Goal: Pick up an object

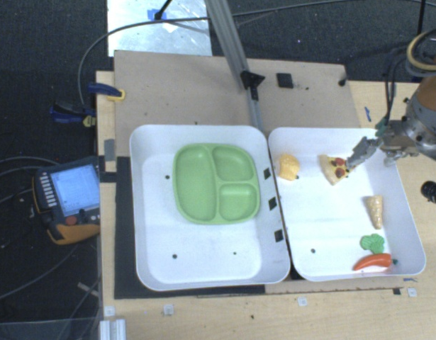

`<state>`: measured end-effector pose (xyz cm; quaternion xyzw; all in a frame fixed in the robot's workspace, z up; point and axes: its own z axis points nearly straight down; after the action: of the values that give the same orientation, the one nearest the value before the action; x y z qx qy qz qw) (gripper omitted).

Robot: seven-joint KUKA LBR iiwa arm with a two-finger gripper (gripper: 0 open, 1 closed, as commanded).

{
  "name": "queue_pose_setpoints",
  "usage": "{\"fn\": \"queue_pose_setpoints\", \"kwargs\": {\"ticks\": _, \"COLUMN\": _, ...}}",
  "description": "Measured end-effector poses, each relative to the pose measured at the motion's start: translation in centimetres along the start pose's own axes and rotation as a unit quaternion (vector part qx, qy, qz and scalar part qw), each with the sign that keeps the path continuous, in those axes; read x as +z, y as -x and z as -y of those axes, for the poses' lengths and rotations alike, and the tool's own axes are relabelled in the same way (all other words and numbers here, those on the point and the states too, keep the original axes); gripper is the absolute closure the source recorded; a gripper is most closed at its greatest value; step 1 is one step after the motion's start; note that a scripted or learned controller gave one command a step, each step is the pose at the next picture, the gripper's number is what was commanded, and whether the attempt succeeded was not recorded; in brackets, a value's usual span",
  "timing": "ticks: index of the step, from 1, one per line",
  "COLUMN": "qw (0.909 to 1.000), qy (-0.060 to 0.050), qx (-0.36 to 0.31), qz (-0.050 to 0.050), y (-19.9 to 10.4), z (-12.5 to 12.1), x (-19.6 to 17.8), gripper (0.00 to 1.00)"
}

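Hand: the hand [354,160] reached in from the right, its tip low over the right bin [324,261], touching or just above the pizza slice [334,168]; whether it was released or clenched could not be told.
Progress: by my reading, nothing was lifted yet; the approach looked made, while the grasp and the raise were left.
Likely target: the pizza slice lay on the bin floor near the far wall, right at the hand's tip.
Other pickable things: a yellow lump [289,166], a pale cone [374,211], a green broccoli piece [372,243] and a red-orange piece [372,262] lay in the same bin.
Left bin: the left bin [154,261] carried a green divided plate [217,183].
Writing: none could be read; the screen of the pendant [69,197] beside the desk [182,83] was too small to make out.
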<state>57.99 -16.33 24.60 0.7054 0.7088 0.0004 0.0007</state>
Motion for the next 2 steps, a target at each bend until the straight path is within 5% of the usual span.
{"fn": "queue_pose_setpoints", "kwargs": {"ticks": 2, "qw": 1.0000, "qy": -0.002, "qx": 0.002, "qz": 0.000, "y": -0.3, "z": 0.8, "x": 10.5, "gripper": 0.00}}
